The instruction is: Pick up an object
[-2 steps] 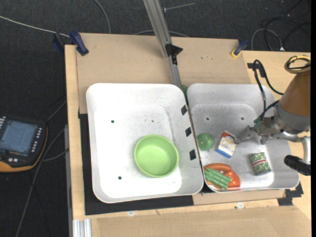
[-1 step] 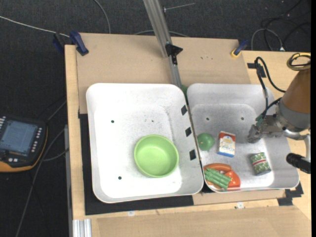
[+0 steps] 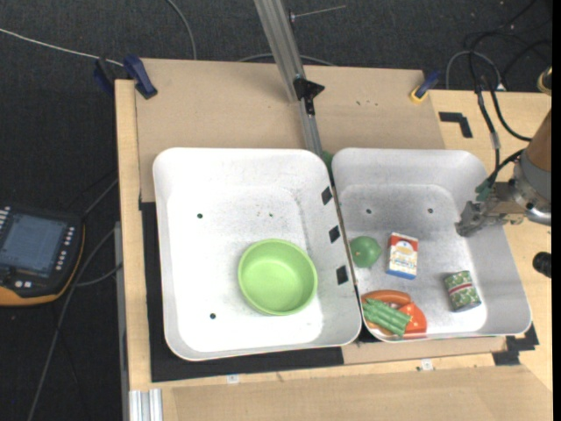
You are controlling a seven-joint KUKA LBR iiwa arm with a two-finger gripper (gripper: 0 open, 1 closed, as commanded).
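Two bins sit side by side on the bench [image 3: 228, 103]; the left bin [image 3: 175, 200] holds a bowl [image 3: 277, 276] toward its near right part; the right bin [image 3: 456, 169] holds four things in its near half; a ball [image 3: 365, 252] lies near the left wall, a carton [image 3: 402, 256] just right of it; a plate of vegetables [image 3: 394, 314] lies at the near edge, in front of both; a can [image 3: 461, 290] lies well to the right of the plate; the gripper [image 3: 469, 219] is over the bin's right side, behind the can; a pole [image 3: 279, 33] slants over the bench behind the bins; a pendant [image 3: 35, 253] lies off the bench, far left.

Likely a robotics lab: teach pendant [image 3: 35, 251], loose cables [image 3: 491, 103], clamped bench [image 3: 228, 103].
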